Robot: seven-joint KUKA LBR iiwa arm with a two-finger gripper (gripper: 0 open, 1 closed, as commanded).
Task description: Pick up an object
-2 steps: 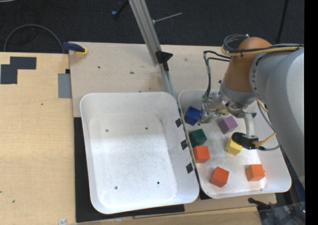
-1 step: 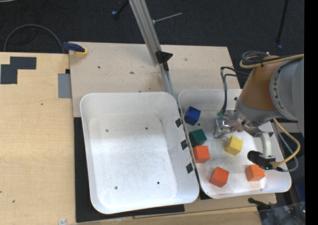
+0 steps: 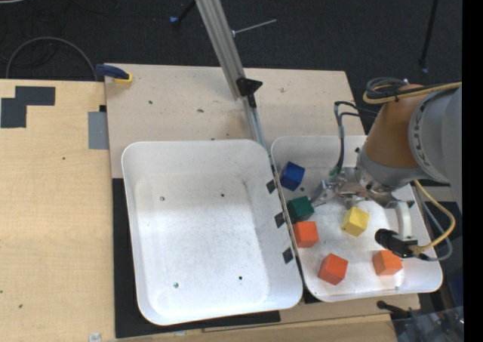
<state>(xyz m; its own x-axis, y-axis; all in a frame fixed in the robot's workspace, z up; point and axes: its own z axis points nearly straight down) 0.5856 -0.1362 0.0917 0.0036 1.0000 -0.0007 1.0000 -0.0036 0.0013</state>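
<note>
You are seeing the claw (image 3: 337, 186) hanging low in the right bin (image 3: 423, 281) near the table's right edge, beside the green block (image 3: 300, 207). Nothing is looking lifted yet; its grip state I cannot tell.

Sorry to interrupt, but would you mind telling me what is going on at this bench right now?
A grey KUKA arm with an orange band reaches in from the right over the right bin, trying to pick up one of the blocks there. Its gripper is low among them, between the blue block, the green block and the yellow block. Nothing is visibly between its fingers. Three orange blocks lie nearer the front. The left bin sits beside it.
</note>
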